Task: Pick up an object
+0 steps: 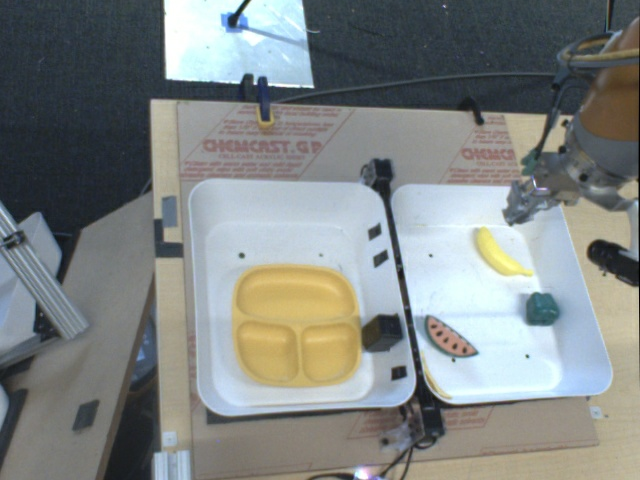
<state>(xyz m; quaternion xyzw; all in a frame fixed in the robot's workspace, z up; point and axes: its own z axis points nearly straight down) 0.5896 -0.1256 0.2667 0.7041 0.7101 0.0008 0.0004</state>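
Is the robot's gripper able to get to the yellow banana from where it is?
Probably yes. The gripper hovers just above the banana in the right bin, and nothing lies between them.

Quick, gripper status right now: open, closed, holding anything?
Gripper: cannot be told; it sits above the right bin's far edge, near the banana, with nothing seen in it.
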